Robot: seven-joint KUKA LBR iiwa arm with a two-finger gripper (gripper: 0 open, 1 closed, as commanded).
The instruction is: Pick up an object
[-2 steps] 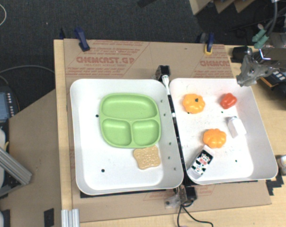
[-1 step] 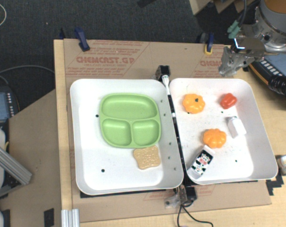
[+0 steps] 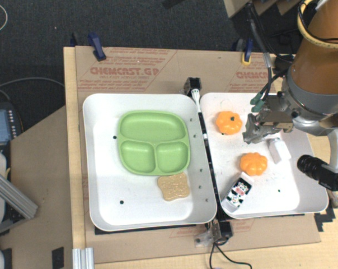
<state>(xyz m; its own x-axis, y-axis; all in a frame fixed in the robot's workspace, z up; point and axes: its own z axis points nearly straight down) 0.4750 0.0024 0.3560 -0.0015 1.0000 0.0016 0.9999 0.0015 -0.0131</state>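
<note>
Two small orange pumpkins lie in the right bin (image 3: 286, 203): one (image 3: 229, 122) near its far left, the other (image 3: 253, 163) near the middle. A white and black card-like item (image 3: 238, 191) rests at the bin's near left, and a small white block (image 3: 277, 150) lies right of the middle pumpkin. My gripper (image 3: 257, 132) hangs over the right bin between the two pumpkins, just right of the far one. Nothing shows between its fingers. In the left bin (image 3: 99, 167) sit a green divided tray (image 3: 153, 142) and a tan waffle-like piece (image 3: 174, 187).
Both bins rest on a cardboard sheet (image 3: 130, 66) held by clamps at the far edge. A black cylindrical part (image 3: 317, 171) juts in at the right bin's right side. Cables trail from the arm above the bin.
</note>
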